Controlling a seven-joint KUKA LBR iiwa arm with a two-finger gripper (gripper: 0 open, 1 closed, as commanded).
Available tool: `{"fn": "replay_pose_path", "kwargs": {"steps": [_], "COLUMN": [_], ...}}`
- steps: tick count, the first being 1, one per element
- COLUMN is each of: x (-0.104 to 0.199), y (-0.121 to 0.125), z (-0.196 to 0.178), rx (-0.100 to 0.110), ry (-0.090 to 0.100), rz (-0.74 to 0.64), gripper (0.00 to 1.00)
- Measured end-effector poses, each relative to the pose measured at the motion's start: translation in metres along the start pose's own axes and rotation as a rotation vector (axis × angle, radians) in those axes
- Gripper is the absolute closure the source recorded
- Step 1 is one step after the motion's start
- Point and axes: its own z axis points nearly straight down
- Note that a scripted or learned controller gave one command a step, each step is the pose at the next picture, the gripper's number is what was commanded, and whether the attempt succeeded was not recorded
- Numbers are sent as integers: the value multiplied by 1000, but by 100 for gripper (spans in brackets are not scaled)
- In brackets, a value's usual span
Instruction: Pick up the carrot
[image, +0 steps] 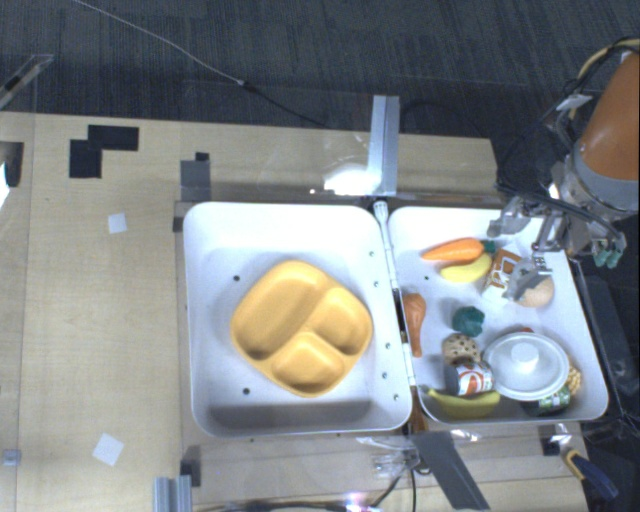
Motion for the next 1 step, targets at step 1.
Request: {"fn": "replay_pose_path", "kwargs": {"steps": [1], "x": [-51], "y": [26], "z": [53], "rx": [-1], "ry": [1], "rz": [269], "gripper": [0]}}
